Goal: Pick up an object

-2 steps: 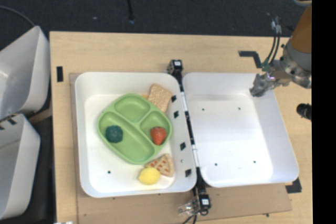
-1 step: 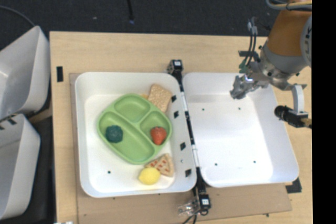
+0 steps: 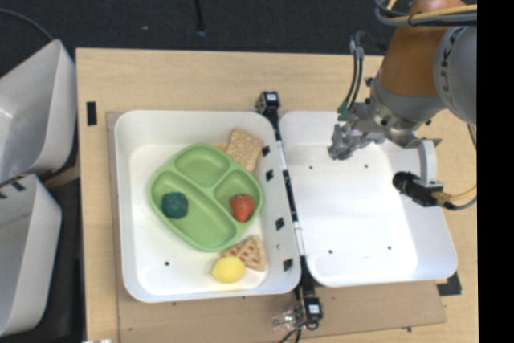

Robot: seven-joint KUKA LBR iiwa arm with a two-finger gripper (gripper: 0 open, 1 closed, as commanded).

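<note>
A green divided plate lies in the left bin. A dark blue ball sits in its left section and a red strawberry in its right section. A tan cracker leans at the plate's upper right edge. In front of the plate lie a yellow lemon and a pizza slice. My gripper hangs over the upper part of the right bin, well to the right of all these objects. Nothing shows between its fingers.
The arm comes in from the upper right, with cables looping over it. A black fitting with a cable sits at the right bin's right side. Black clips run along the divide between the bins. White containers stand at the left.
</note>
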